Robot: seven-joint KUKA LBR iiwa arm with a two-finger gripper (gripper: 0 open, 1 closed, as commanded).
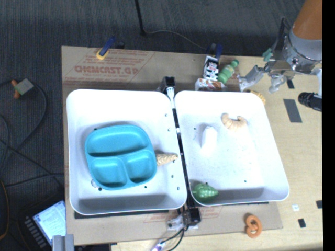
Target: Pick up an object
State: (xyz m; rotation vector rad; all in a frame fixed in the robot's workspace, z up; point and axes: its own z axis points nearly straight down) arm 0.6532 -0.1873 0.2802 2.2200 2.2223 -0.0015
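my arm (309, 22) enters at upper right of camera view, grey wrist below orange band. my gripper (261, 75) points left and slightly down, hovering above bench level, beyond far right corner of bins. finger state not readable from here. nothing seen in my grasp.

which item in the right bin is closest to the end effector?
The tan croissant-shaped toy, near the right bin's far edge. The white object sits mid-bin; the green toy lies at the near-left corner.
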